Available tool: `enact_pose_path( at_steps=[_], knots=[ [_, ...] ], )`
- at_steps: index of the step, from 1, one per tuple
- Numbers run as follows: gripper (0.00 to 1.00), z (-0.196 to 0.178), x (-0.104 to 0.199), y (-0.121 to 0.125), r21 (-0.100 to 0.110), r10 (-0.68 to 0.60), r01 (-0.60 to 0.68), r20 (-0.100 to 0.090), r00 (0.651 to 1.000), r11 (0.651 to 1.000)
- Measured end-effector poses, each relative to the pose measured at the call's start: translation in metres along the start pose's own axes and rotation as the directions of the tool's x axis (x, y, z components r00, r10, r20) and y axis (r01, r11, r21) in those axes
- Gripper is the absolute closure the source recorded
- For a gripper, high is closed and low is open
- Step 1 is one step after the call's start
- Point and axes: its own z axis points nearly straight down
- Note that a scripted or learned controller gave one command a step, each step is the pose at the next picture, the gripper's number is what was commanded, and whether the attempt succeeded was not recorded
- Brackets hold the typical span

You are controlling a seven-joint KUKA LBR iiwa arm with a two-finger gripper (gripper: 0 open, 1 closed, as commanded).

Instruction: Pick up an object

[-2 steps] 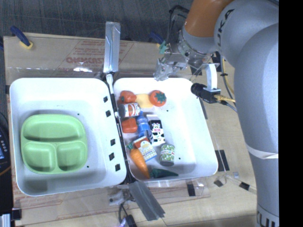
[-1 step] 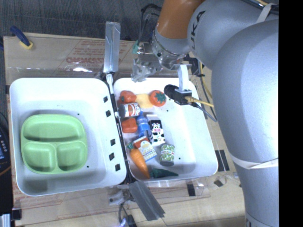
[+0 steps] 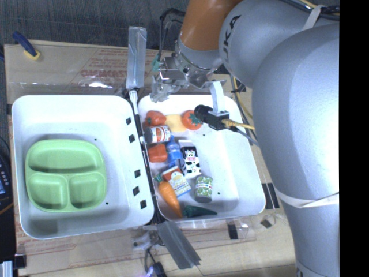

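My gripper [image 3: 162,85] hangs over the far left corner of the right bin [image 3: 242,172], just above the objects there. Below it lie a red tomato [image 3: 154,118], a pale yellow piece [image 3: 173,122] and an orange-red fruit [image 3: 190,120]. Further forward along the bin's left side are a small tin can [image 3: 159,134], a red block [image 3: 157,153], a blue bottle [image 3: 173,153], a black-and-white carton [image 3: 191,160], a juice box [image 3: 179,183], a green-labelled can [image 3: 203,188] and a carrot [image 3: 168,195]. Nothing shows in the gripper.
The left bin [image 3: 69,108] holds a green divided plate [image 3: 66,175]. The grey arm [image 3: 288,97] covers the right side of the bench. A black fitting with a cable [image 3: 211,118] hangs from the wrist over the right bin's far part.
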Motion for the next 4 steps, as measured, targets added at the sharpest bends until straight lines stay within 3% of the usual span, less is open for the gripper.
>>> enact_pose_path(
  at_steps=[1, 2, 3, 4],
  knots=[
    [1.00, -0.012, -0.116, -0.011, -0.005, 0.009, -0.009, 0.002, 1.000, 1.000],
    [1.00, 0.010, -0.038, -0.009, -0.002, -0.058, 0.058, 0.000, 0.998, 0.998],
    [1.00, 0.003, -0.037, -0.008, 0.003, -0.063, 0.063, 0.000, 0.998, 0.998],
    [1.00, -0.001, 0.045, 0.002, -0.005, -0.100, 0.100, 0.002, 0.995, 0.995]
  ],
)
